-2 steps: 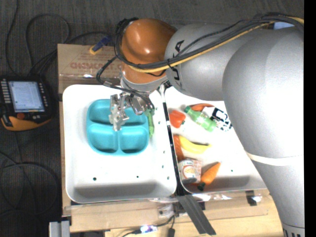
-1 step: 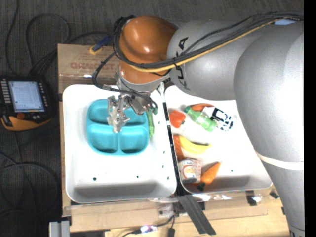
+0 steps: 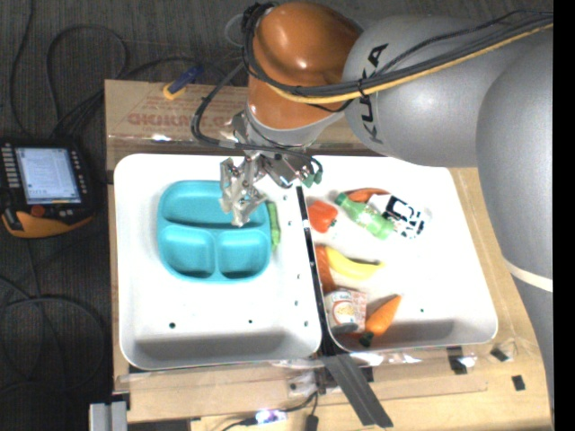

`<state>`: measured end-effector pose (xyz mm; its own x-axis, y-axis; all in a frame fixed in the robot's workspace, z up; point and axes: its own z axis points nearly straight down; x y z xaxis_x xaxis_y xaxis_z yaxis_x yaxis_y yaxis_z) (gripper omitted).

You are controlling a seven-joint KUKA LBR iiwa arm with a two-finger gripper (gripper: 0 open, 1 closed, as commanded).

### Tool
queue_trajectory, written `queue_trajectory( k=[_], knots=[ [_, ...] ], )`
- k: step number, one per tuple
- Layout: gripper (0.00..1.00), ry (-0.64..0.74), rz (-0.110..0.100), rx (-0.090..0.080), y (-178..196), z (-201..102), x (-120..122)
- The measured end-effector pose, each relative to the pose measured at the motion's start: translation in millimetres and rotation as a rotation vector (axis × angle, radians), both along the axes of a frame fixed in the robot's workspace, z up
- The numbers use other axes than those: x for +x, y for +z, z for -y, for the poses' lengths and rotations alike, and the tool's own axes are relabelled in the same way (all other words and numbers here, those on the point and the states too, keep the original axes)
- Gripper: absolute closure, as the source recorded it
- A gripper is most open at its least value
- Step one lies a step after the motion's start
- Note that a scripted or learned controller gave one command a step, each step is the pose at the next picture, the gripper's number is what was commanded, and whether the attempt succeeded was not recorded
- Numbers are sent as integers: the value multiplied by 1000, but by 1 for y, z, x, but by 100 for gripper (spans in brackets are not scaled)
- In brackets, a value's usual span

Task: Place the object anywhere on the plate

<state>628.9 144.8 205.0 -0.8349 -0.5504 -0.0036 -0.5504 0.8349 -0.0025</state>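
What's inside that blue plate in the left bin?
The blue plate has three compartments, and the parts that show look bare. The gripper hangs over its upper right section and covers a patch there. A thin green item lies by the plate's right rim.

The blue plate (image 3: 214, 238) looks like smooth moulded plastic with a soft sheen, and the two white bins (image 3: 144, 268) look like glossy plastic as well. The arm (image 3: 449, 70) has a smooth grey shell and a polished orange band (image 3: 296, 39); the gripper (image 3: 241, 206) looks like bare metal. Along the bins' far edge lies matt brown cardboard (image 3: 153, 110), and the bench (image 3: 476, 205) edge looks like pale wood.
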Motion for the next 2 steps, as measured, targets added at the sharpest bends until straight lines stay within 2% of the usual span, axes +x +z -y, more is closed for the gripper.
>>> queue_trajectory(
  k=[1, 2],
  knots=[
    [100, -21, 0, 1, 14, 59, 40],
    [100, 244, -1, 2, 18, 19, 7]
  ],
)
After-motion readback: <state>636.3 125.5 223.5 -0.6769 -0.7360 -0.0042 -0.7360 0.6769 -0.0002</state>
